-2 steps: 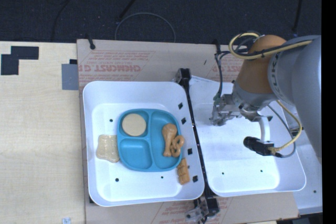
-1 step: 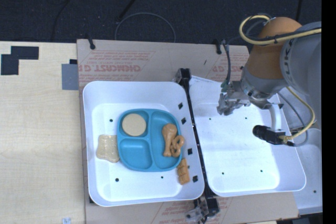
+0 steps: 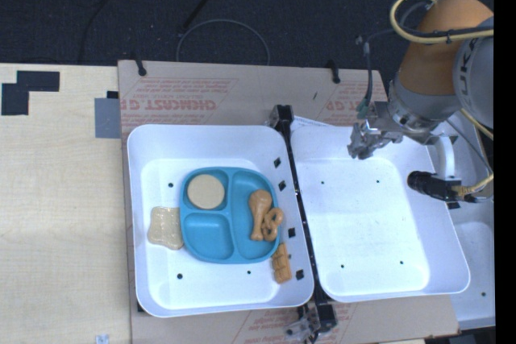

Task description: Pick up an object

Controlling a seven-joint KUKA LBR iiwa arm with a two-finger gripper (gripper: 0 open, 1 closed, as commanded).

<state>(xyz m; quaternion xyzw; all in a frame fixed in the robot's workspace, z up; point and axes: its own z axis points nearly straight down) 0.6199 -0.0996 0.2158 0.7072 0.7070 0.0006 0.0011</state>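
Hovering over the upper rim of the right-hand shallow white bin (image 3: 387,254), the two-finger gripper (image 3: 367,142) of the grey arm with the orange band (image 3: 439,36) sits in the upper right of the frame, and whether its fingers are spread or pressed together cannot be told from this angle; nothing is seen between them. Every candidate object lies well apart from it, in the left-hand white bin (image 3: 157,157): a blue three-compartment plastic tray (image 3: 218,242) holding a round tan biscuit-like disc (image 3: 205,191) in its upper left section and a knotted brown pretzel-shaped piece (image 3: 264,215) in its right section, a pale flat toast-like slab (image 3: 165,227) touching the tray's left edge, and a small brown chunk (image 3: 281,263) just beside the tray's lower right corner. The risk, judging from this layout, is a descent where the gripper hangs now, closing on bare plastic. Crossing over, the fingers could clip the black divider (image 3: 292,197) between the bins, or nudge the light tray rather than seizing a piece.
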